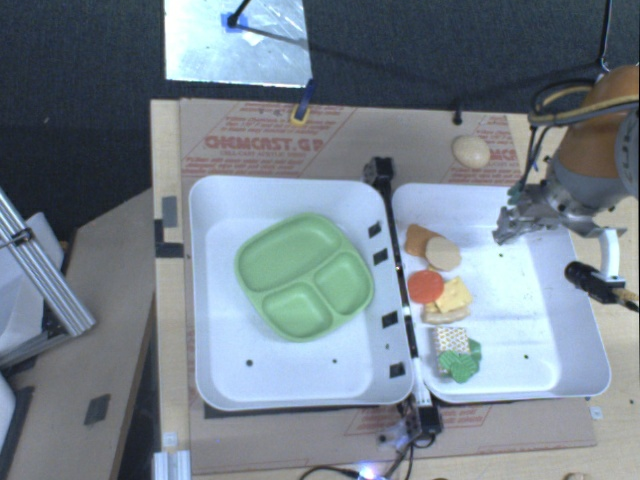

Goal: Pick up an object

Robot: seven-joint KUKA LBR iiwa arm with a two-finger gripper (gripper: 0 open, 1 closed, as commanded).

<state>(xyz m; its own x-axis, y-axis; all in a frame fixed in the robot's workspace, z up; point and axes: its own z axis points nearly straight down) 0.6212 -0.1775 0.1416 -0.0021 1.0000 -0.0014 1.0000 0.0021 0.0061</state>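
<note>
1. nearest the camera, the small green leafy toy piece [461,363] is lying at the front of the right white bin [560,358], touching a pale checkered cracker-like block [451,339] just behind it. both are looking light; the green one is looking soft and lumpy, so it is probably giving a poor flat grip.
2. going left to right, the left white bin [215,228] is holding a light green three-compartment plastic tray [303,276], sitting at a slant with nothing in its compartments.
3. along the right bin's left wall a row of small play-food pieces is crowding together: a brown bread-like slice [418,238], a round cream disc [443,255] overlapping it, a red-orange round piece [426,286], and a yellow cheese-like wedge [453,296] resting on a tan slice [444,315].
4. these are looking light, stiff and smooth, likely slipping if pinched on a sloped face. the cream disc is seeming the best candidate, taken across its round edge, though neighbours are touching it.
5. a cream egg-shaped object [471,151] is lying outside the bins on the cardboard sheet [260,138] behind them.
6. the two-finger gripper [510,226] is hanging over the back right of the right bin, well apart from the food row. nothing is showing between its fingers, and i cannot tell whether they are spread or closed.
</note>
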